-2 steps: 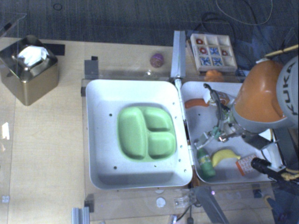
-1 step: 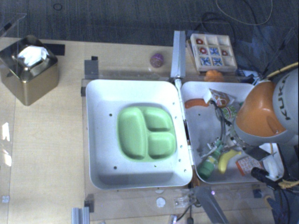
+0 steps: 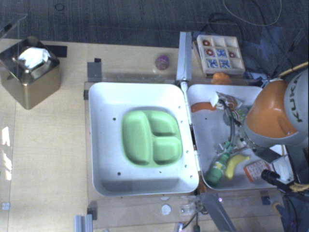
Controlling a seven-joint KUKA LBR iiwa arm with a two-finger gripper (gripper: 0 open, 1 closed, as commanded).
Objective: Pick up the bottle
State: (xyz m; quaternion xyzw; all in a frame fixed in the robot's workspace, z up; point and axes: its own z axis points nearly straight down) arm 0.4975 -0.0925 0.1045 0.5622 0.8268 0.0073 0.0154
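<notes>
Two white bins sit side by side on the tabletop [image 3: 43,144]; the left bin [image 3: 104,129] carries a green divided tray [image 3: 152,137] lying flat near its middle. The right bin [image 3: 203,129] holds a clutter of small items. The bottle [image 3: 217,170], green with a yellowish label, lies tilted near the front left corner of the right bin; a yellow banana [image 3: 233,166] lies just beside it on its right, apparently touching. An orange-and-white item [image 3: 205,106] rests near the back of the same bin; a red-and-white packet [image 3: 254,170] sits toward the front right, partly under the arm.

The arm [image 3: 277,112], grey with an orange band, reaches in from the right over the right bin. The gripper [image 3: 231,138] hangs above the bin's middle, just behind the bottle and banana; thin metal parts are visible there, but whether the gripper stands wide or narrow cannot be told, and nothing is seen held in it.

Behind the bins lie a tic-tac-toe board [image 3: 220,53] and a small purple ball [image 3: 162,62]; a tan box [image 3: 31,79] stands at the far left.
</notes>
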